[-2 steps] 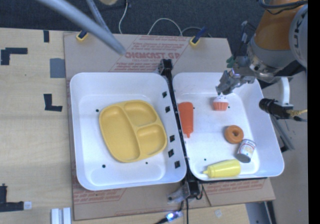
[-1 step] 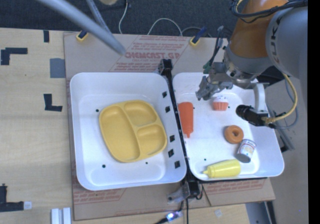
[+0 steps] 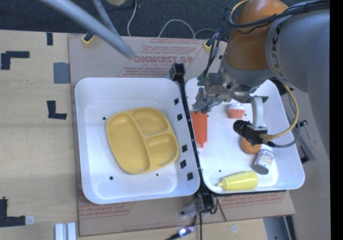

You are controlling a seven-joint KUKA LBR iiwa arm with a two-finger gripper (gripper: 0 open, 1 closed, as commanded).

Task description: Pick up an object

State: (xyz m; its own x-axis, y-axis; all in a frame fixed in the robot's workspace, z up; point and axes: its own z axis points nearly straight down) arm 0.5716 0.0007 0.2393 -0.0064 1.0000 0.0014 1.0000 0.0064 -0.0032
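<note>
Here I see the gripper (image 3: 202, 104) poised over the top end of the toy carrot (image 3: 200, 127) in the right bin (image 3: 286, 182), presumably targeting it; whether it's open or closed I cannot tell

The bench (image 3: 32, 121) is showing pale wood with dark markings. Lying on it is a brown cardboard sheet (image 3: 161, 57) with red lettering, and sitting on that, side by side and touching, are the left bin (image 3: 91, 142) and the right bin (image 3: 286, 177), both shallow and white.
</note>
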